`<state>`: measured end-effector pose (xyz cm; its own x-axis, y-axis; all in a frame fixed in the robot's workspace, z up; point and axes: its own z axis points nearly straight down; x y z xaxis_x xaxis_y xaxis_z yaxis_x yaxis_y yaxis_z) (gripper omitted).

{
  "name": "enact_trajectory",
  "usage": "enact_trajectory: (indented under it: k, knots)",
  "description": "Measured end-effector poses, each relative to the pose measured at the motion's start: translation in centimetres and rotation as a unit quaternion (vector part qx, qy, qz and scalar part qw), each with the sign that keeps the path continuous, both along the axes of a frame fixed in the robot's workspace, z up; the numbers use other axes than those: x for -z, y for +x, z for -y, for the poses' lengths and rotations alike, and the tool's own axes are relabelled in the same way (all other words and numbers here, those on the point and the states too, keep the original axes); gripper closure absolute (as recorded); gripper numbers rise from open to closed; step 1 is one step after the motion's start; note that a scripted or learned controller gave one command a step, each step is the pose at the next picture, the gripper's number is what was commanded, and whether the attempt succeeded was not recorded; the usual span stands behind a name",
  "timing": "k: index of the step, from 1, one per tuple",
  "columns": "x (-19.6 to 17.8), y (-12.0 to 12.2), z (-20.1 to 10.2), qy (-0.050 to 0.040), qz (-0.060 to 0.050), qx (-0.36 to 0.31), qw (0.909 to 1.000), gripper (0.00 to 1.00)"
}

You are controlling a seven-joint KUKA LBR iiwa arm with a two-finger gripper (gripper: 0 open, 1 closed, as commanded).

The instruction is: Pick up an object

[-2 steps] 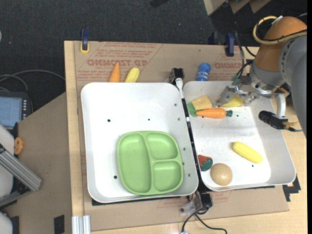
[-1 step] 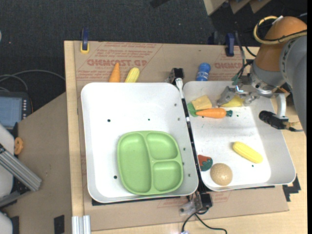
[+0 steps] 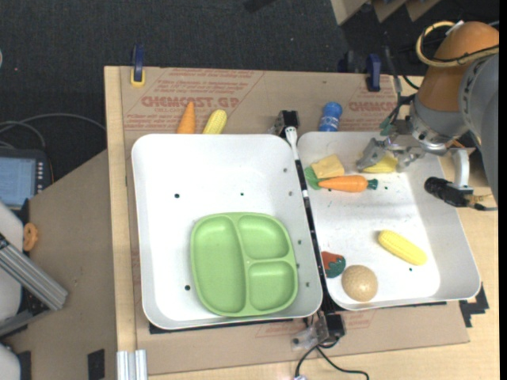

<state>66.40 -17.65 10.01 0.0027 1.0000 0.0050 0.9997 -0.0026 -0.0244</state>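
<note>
My gripper [image 3: 386, 155] hangs low over the far end of the right bin [image 3: 444, 236], its fingers spread apart. A small yellow piece [image 3: 381, 166] lies just under it, partly hidden, and nothing is lifted. To its left lie a yellow wedge [image 3: 327, 167] and an orange carrot [image 3: 347, 184] with a green top. Nearer the front are a yellow corn-like piece [image 3: 402, 246], a tan ball [image 3: 359, 282] and a small red and green piece [image 3: 332, 264].
The left bin [image 3: 158, 212] holds a green divided plate [image 3: 244, 262]. Behind the bins, on the board, lie an orange carrot [image 3: 185, 119], a yellow corn cob [image 3: 214, 121], a black piece [image 3: 287, 121] and a blue bottle [image 3: 330, 115].
</note>
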Motion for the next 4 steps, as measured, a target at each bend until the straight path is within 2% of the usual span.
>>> enact_trajectory:
  k: [1,2,3,4]
  knots:
    - [-7.5,-1.5,-6.8,-0.0018,0.014,-0.004,0.9999,1.00]
    - [-7.0,-1.6,-6.4,-0.0021,0.011,-0.002,0.9999,0.00]
    - [1.8,-6.1,-4.1,-0.0007,0.009,0.000,1.0000,0.00]
    - [1.6,-12.8,0.2,-0.0025,0.009,0.002,1.0000,0.00]
